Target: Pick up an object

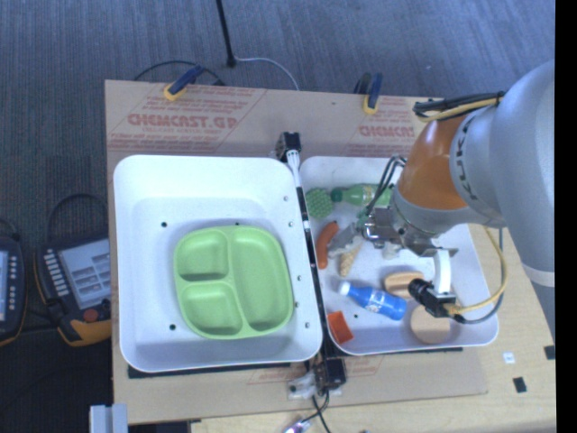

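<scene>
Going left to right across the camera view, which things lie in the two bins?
Green divided plate → orange block → blue bottle → tan round piece.

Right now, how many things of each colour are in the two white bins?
Green: 3, the divided plate, a bottle and a bumpy green piece
Orange-red: 2, a long piece and a small block
Blue: 1, a bottle
Tan: 3
Total: 9; the arm may hide more.
</scene>
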Controlling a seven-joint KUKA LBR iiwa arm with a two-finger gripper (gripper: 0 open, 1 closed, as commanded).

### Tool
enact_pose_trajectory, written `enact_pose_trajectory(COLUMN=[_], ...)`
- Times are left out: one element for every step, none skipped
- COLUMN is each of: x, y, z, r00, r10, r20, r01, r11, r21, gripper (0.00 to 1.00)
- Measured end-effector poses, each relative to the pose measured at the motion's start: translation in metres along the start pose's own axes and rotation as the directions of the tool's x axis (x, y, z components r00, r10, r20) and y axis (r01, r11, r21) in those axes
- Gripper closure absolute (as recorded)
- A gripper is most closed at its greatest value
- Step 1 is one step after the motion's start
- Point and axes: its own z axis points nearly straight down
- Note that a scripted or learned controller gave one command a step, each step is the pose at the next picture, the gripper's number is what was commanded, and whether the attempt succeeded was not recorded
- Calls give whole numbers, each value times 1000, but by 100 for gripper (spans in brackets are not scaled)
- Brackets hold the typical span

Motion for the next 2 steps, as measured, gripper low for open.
enact_pose_trajectory(x=[51, 49], y=[65, 6], z=[-98, -96], r00=[993, 961], r10=[-121, -278], r20=[-2, -3], r01=[121, 278], r11=[993, 961], r21=[0, 4], gripper=[0, 0])
